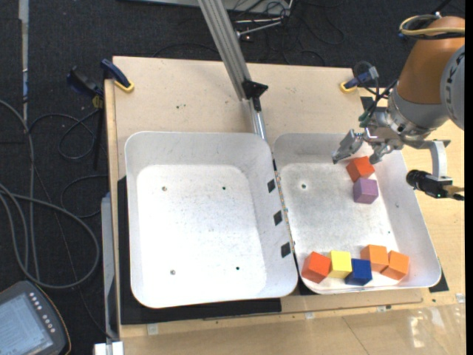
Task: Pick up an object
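Right bin (pixel 425 231): orange cube (pixel 360 168) near the far wall, purple cube (pixel 365 190) just beside it. Gripper (pixel 363 151) above the orange cube, fingers spread, holding nothing. Arm (pixel 431 69) reaches in from right, wrist angled down-left. No legible writing.

Grey arm (pixel 432 65) from the right, hand (pixel 363 152) lowered, fingers spread.

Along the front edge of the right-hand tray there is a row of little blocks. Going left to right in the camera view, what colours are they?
In the right bin: red-orange block → yellow block → blue block → orange block → second orange block.
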Controlling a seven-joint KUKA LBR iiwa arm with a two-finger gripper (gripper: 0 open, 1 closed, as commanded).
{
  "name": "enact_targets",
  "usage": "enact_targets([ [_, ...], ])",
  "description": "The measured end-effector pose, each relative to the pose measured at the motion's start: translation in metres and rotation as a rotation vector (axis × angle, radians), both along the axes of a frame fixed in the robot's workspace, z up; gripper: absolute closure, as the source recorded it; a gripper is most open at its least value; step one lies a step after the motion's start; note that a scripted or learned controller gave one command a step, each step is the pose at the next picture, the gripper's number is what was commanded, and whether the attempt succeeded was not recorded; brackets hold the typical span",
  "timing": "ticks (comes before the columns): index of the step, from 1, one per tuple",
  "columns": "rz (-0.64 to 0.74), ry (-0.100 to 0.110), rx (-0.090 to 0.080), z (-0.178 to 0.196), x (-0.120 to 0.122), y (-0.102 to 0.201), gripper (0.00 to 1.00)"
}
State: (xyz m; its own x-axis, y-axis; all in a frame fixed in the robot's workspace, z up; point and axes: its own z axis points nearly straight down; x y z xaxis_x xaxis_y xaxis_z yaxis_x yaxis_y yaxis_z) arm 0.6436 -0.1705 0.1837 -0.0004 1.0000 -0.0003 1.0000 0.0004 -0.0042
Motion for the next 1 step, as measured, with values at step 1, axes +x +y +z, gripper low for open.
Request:
enact_targets([
  [1,0.000,0.001,0.001,-0.0451,-0.0062,0.0027,0.00],
])
